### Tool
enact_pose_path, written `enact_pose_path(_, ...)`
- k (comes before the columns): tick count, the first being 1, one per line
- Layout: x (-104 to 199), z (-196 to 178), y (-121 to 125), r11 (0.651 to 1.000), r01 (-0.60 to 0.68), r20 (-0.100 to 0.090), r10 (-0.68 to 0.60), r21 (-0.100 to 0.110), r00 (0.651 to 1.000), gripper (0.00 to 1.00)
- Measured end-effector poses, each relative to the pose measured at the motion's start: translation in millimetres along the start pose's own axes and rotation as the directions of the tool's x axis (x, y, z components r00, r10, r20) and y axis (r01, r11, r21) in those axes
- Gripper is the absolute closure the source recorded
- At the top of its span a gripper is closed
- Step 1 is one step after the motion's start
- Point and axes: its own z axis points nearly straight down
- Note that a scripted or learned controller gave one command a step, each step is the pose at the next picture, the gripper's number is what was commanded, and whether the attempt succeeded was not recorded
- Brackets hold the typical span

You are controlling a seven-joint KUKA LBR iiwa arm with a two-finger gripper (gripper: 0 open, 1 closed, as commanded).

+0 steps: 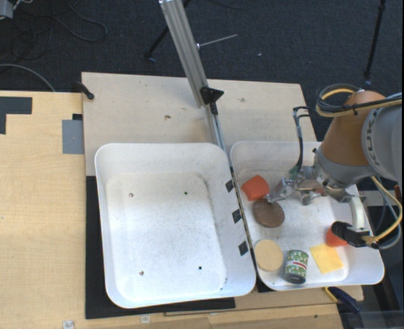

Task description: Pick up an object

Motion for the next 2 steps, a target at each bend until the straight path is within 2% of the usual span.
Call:
enact_pose_path(1,-1.3,-11.6,0.2,1.0,-0.005,0.001,0.005,-0.001,1.0,1.0)
enact_pose_path(2,-8.3,-73.1,3.9,1.0,-0.002,0.002,0.002,-0.001,1.0,1.0)
